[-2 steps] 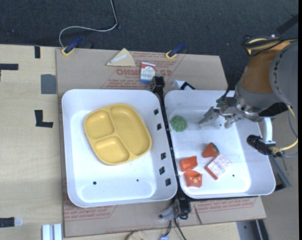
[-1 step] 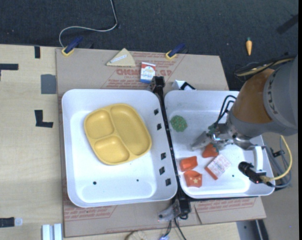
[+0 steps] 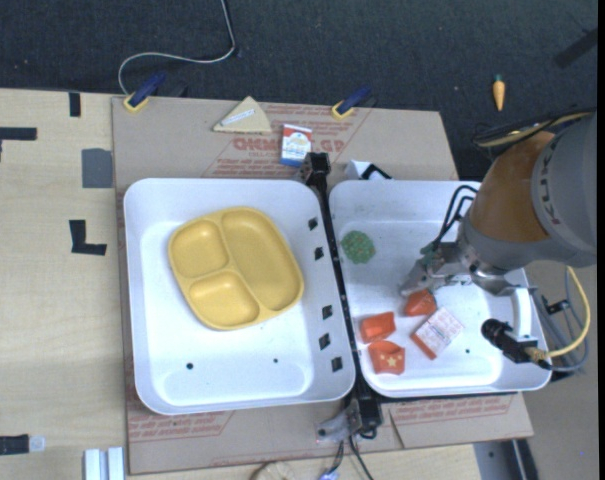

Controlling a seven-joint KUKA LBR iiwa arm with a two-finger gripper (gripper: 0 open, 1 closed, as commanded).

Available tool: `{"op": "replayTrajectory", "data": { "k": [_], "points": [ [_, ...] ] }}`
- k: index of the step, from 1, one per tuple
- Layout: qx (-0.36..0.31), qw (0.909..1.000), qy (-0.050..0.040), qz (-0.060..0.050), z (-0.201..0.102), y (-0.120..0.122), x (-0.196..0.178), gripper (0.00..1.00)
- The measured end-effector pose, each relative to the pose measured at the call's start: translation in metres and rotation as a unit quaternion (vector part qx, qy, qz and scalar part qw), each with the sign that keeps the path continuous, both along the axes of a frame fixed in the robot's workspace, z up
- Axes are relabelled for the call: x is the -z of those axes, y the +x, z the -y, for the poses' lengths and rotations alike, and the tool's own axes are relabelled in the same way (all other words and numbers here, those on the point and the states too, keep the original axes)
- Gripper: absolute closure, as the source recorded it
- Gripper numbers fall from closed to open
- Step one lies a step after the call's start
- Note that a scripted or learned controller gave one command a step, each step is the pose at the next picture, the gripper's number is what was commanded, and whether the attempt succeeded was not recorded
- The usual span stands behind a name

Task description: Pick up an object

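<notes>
And here we are over the two white bins, the arm (image 3: 542, 203) reaching in from the right, grey body with that orange band, bent down into the right bin (image 3: 382, 200). The end effector (image 3: 419, 280) sits low over the bin floor, right at the top edge of an orange-red piece (image 3: 420, 304), touching it or just above it, hard to call from this slanted angle. Whether the end effector is apart or together, I cannot tell; the tip is too small and dark against the bin. Nothing can be seen clamped in it. Just below and right of that piece lies a small pink-and-white packet (image 3: 436, 332), tilted. To the left, two more red pieces: one (image 3: 378, 325) flat on the floor, another (image 3: 386, 357) near the bin's front wall. Further up and left, well apart from the end effector, a round green object (image 3: 358, 247) rests alone. Over in the left bin (image 3: 152, 348), a yellow three-compartment plate (image 3: 235, 267) lies at a slant. Behind the bins, on the cardboard-covered surface (image 3: 422, 138), a small red-and-white carton (image 3: 296, 145) and a pale wedge (image 3: 244, 117).
</notes>
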State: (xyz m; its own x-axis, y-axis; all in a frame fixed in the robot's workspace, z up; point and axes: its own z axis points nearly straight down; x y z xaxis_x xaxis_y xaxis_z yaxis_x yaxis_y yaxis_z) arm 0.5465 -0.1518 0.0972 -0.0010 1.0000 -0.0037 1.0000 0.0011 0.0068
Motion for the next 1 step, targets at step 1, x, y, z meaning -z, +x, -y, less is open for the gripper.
{"op": "replayTrajectory", "data": {
  "k": [1],
  "points": [
    [-0.001,1.0000,0.0022,-0.003,-0.0777,0.0219,-0.0875,1.00]
  ]
}}
